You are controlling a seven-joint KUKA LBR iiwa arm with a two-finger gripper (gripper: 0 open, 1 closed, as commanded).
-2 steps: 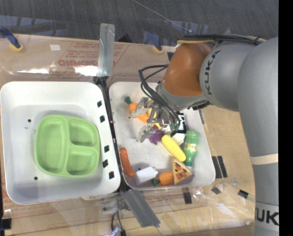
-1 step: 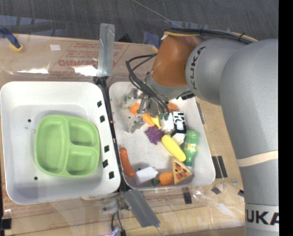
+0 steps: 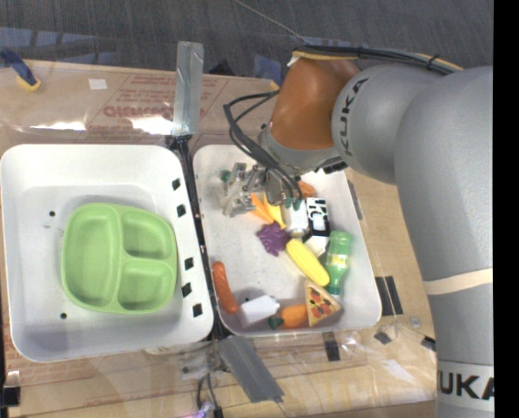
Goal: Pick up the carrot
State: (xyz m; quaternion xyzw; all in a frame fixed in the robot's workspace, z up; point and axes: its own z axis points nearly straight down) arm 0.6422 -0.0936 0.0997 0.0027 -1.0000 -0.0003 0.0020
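The gripper (image 3: pixel 242 190) sits low in the upper left part of the right bin (image 3: pixel 209 168), just right of frame centre, and whether its claw is released or clenched cannot be told from this slanted view. The carrot (image 3: pixel 290 316) lies at the bottom edge of that bin, orange with a green tip, between a white block (image 3: pixel 259 307) and a pizza slice (image 3: pixel 322 305), well apart from the gripper. Near the bin's centre lie a purple grape bunch (image 3: pixel 272 238), a yellow corn cob (image 3: pixel 307 261) and a green bottle (image 3: pixel 338 258). An orange-red sausage (image 3: pixel 224 287) rests along the bin's left wall. The left bin (image 3: pixel 24 172) holds a green divided plate (image 3: pixel 118 257).
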